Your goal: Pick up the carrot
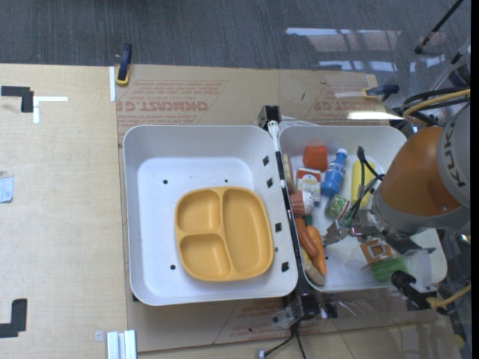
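Nearest me, at the front of the right bin (419,278), the carrot (312,249) lies pressed along the bin's left wall, its thick end toward the front corner, which I'd guess makes it awkward to get fingers round. The gripper (338,232) hangs just beside it, low in the bin, reaching from under the orange-banded arm (419,174); how wide it stands I cannot tell from here, and nothing shows in its hold. Farther back, a red block (315,158) and a blue bottle (334,174) crowd the bin. In the left bin (150,200) sits a yellow tray (223,233), perhaps waiting to receive things.
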You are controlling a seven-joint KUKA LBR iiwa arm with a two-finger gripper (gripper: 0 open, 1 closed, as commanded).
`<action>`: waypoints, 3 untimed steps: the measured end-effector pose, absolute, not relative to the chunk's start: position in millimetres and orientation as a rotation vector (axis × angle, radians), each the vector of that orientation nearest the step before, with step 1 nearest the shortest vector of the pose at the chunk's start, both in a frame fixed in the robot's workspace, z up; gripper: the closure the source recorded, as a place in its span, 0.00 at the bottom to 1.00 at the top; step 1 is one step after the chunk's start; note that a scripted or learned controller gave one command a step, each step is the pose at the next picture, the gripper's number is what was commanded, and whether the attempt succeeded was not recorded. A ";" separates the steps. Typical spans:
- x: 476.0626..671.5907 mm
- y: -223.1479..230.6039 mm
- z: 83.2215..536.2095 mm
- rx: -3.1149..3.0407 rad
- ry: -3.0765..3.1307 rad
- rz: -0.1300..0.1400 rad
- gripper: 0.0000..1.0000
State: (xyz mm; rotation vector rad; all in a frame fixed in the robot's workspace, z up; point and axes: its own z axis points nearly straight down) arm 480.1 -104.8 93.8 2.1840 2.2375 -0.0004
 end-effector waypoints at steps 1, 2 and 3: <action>479.2 -42.8 191.1 2.335 2.102 -0.003 0.00; 479.1 -43.0 191.1 2.335 2.101 -0.002 0.00; 479.1 -43.0 191.1 2.335 2.101 -0.002 0.00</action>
